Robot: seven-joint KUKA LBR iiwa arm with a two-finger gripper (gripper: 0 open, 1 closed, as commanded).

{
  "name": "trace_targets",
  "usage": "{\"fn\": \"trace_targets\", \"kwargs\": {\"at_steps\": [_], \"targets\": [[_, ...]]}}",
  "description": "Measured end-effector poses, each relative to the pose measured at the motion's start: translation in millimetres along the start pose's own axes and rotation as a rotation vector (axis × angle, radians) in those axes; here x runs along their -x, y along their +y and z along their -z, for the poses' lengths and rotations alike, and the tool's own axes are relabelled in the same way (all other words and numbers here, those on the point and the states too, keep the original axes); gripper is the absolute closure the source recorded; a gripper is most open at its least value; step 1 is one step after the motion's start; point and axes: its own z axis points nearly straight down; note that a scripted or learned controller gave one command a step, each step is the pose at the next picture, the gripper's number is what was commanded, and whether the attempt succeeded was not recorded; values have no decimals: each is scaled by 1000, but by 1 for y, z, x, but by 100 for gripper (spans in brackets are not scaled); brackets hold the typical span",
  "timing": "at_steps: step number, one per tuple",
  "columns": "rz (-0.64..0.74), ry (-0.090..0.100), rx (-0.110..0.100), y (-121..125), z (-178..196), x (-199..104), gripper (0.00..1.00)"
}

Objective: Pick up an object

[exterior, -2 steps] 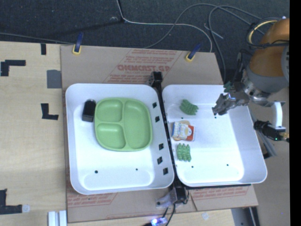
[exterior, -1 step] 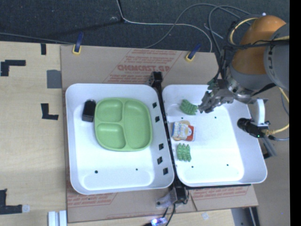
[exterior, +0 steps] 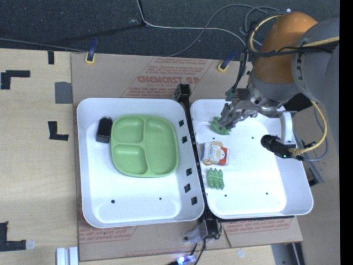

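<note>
Resting on cardboard [exterior: 160,76] over wood bench [exterior: 33,164], two white bins [exterior: 91,203], tool [exterior: 225,123] grip state unclear.

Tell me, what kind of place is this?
Probably a robot test lab, not a kitchen: a robot arm reaches over two white bins clamped on cardboard, with loose cables and small toy-like items such as a green plate.

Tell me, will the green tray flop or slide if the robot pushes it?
The tray looks moulded, with three raised-edge sections, so it is probably stiff, not floppy. It lies flat in the smooth white left bin, so a push would likely slide it, not tip it. It seems thin, so probably light.
</note>
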Motion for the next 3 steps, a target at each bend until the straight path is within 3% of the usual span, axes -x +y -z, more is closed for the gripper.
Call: {"fn": "trace_targets", "kwargs": {"at_steps": [3], "targets": [[0, 0, 0, 47, 10, -153, 100]]}}
